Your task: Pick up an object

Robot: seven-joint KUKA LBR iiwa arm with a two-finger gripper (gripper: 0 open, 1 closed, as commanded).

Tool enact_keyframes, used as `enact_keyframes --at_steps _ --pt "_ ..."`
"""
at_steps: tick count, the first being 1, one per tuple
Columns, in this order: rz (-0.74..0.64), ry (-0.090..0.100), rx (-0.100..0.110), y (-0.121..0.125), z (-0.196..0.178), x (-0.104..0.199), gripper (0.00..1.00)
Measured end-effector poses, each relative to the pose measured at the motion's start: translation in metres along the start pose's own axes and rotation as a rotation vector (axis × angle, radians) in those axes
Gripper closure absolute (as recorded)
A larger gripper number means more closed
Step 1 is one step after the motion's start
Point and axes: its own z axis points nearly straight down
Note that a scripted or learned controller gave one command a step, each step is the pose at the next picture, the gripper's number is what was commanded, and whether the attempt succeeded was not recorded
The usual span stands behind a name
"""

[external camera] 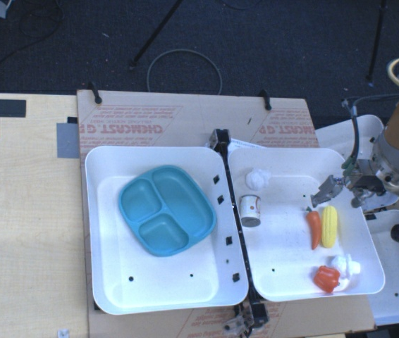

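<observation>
Along the right edge of the right bin (284, 287), a yellow corn cob (330, 226) lies lengthwise, touching an orange carrot (314, 228) on its left side. Gripper (342, 191) sits just above the cob's upper end, fingers spread, nothing between them. Near the bin's lower right corner: a red-orange piece (326, 279) against a white object (345, 265). Near the left wall: a small metal cup (249, 210) on its side. Toward the upper edge: a white rounded item (256, 179). Left bin (108, 273) carries a teal divided plate (166, 209), near its centre.
</observation>
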Motion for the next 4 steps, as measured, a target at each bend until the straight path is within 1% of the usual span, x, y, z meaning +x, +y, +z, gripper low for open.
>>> enact_keyframes --at_steps 1,2,3,4 --pt "-0.002 -0.002 -0.011 0.002 -0.006 0.0 0.0" --pt "-0.003 -0.001 -0.007 0.011 0.042 0.002 0.0" --pt "-0.002 -0.001 -0.006 0.013 0.105 -0.001 0.0" --pt "0.002 -0.012 -0.019 0.015 0.153 -0.004 0.0"
